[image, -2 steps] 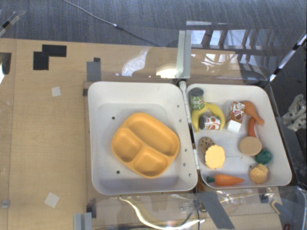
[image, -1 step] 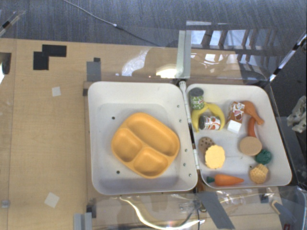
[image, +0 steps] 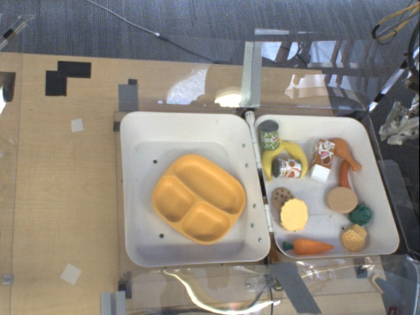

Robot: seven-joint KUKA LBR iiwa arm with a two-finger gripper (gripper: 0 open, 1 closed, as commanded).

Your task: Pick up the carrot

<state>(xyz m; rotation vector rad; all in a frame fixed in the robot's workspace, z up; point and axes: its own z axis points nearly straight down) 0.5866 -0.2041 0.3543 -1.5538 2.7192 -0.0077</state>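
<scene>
Metal parts at the view's right edge, above the right bin's far corner, look like the end effector [image: 401, 125], though the picture is too blurred there for me to tell how it is set. It sits well apart from the carrot [image: 312, 246], which lies in the right bin [image: 377, 169] against the near wall; its long axis runs left to right, the green top at the left and the orange tip pointing right. Just above it sits a yellow round slice [image: 294, 214], with a brown speckled cookie [image: 281, 195] touching that slice's upper left. To the carrot's right is a small corn piece [image: 354, 237]. Farther back a green can [image: 269, 138] and a red-and-white can [image: 289, 168] bear labels, but no writing on them can be read. A banana [image: 296, 153] curves around the red-and-white can. The left bin [image: 141, 136] holds a yellow divided plate [image: 226, 182]. Both bins rest on the desk [image: 59, 195].
</scene>
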